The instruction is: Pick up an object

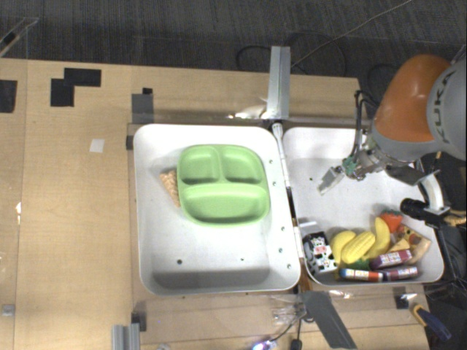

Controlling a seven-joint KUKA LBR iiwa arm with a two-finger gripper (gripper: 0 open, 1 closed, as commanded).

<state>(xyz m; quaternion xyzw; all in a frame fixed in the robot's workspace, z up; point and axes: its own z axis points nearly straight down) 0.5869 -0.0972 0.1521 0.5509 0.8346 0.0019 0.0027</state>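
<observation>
The gripper (330,180) hangs over the bare upper floor of the right bin (314,141), pointing toward the divider between the bins; its aperture is too small and blurred to read, so I cannot tell its state, and no object is visible in it. The candidate objects are piled in the lower corner of the right bin, well apart from the gripper: two bananas (361,243), a black-and-white patterned box (317,252), a red-capped marker (361,274), a dark bottle (398,273), and an orange-red item (394,222) partly covered by neighbouring pieces. The arm (416,111) overhangs the bin's right wall and cuts off that side. The left bin (149,217) holds a green compartment tray (221,183), lying flat; a tan, textured item (170,185) protrudes from beneath its left edge, mostly hidden and not identifiable
</observation>
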